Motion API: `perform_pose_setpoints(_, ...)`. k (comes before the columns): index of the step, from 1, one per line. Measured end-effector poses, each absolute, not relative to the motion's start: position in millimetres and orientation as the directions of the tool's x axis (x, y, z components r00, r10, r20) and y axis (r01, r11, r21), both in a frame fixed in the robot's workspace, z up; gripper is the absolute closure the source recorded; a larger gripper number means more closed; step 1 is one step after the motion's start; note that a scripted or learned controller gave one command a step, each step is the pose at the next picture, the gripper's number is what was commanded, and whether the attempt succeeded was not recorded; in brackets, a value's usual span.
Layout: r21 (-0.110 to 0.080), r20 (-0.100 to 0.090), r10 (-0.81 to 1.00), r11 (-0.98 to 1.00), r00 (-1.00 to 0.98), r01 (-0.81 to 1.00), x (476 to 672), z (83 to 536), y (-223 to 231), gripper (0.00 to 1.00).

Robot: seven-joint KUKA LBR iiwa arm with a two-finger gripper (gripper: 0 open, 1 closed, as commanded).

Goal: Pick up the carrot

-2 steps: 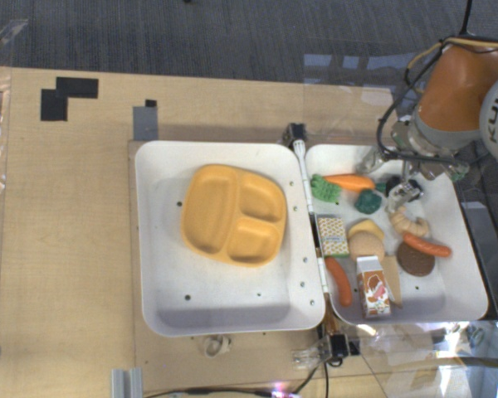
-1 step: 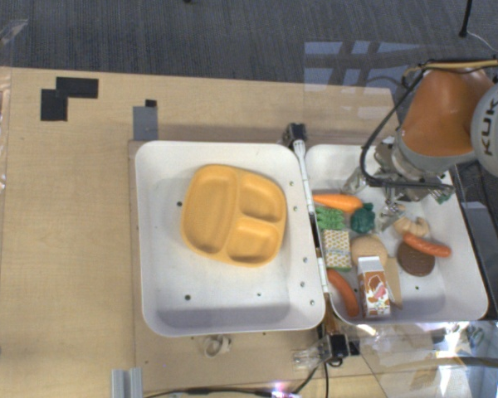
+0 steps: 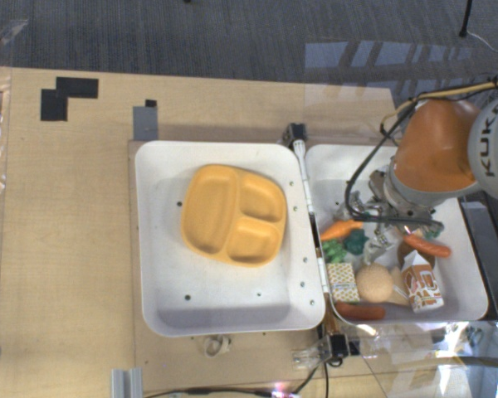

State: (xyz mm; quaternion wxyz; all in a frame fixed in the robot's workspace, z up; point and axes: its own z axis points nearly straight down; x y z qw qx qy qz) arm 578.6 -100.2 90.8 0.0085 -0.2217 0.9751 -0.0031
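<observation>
While lying left-right, the carrot (image 3: 342, 230) points right.

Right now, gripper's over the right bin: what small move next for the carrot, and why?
Probably shift the gripper slightly toward the left bin and lower it. The carrot lies beside it, against the right bin's left wall, its green top towards the gripper, not between the fingers.

Two white bins (image 3: 149, 247), one yellow tray (image 3: 232, 214), two carrots (image 3: 342, 230).
</observation>
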Motion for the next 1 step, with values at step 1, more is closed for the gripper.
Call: perform_pose_setpoints(1, -0.007, -0.015, -0.265, 0.964, -0.964, -0.265, 579.8, 90.7, -93.6, 0.0)
